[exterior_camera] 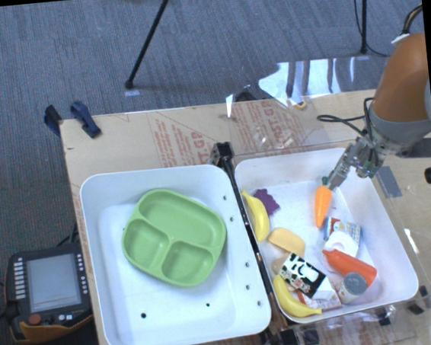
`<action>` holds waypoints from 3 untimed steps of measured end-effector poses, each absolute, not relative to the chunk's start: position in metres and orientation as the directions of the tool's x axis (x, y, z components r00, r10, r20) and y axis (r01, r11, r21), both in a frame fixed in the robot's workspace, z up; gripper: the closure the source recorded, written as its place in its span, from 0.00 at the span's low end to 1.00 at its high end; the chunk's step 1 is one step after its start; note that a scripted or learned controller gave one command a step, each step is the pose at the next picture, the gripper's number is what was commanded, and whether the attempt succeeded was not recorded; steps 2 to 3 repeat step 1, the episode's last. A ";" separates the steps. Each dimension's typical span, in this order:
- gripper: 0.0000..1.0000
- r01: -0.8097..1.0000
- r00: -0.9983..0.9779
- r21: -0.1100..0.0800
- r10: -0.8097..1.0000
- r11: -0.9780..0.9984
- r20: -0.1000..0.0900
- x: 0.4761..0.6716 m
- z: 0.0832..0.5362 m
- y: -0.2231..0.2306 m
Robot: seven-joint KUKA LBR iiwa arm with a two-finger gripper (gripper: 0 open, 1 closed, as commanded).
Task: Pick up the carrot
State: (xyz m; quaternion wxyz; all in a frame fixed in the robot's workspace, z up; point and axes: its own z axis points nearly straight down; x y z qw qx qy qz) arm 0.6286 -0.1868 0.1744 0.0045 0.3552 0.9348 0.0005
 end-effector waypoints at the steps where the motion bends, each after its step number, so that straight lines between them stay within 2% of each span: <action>1: 1.00 0.602 -0.799 0.001 0.602 0.799 0.004 0.622 0.085 -0.133; 3: 1.00 0.602 -0.799 0.001 0.602 0.799 0.004 0.622 0.085 -0.133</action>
